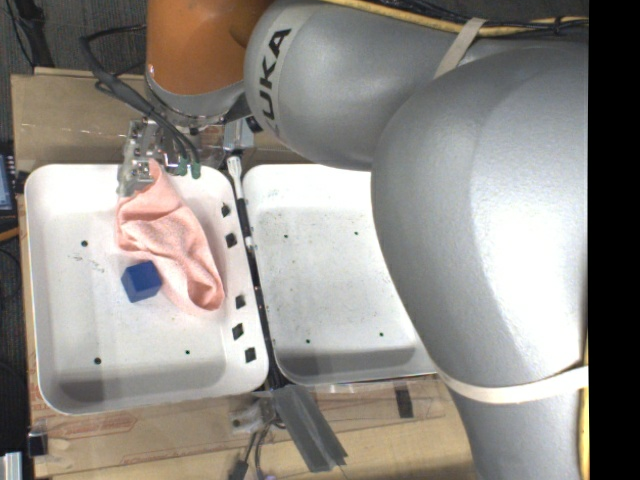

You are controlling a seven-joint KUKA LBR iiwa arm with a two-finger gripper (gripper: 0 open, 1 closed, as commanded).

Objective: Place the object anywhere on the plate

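My claw (140,163) hangs over the far corner of the left bin (60,368), just below the orange band (190,38) of my wrist. The metal fingers (133,158) point down at the top edge of a pink cloth (175,238), and the cloth's upper corner rises to meet them in a bunched peak. It looks as if I am clenched on that corner, with the fabric pinched between the fingers, though the cables and fittings around my wrist crowd the spot and I cannot make out the gap between the fingers clearly.

The cloth drapes from my claw down and toward the middle of the left bin, widening as it goes, with its lower end folded over on the bin floor near the wall shared with the other bin. Just beside the cloth's lower part, on its left, sits a small blue block (141,281), flat on the white floor and touching or nearly touching the fabric's edge.

The right bin (330,358) lies alongside, its floor speckled with small dark marks. My large grey arm (480,218) covers its right portion. Black clips (240,298) run along the seam between the two bins.
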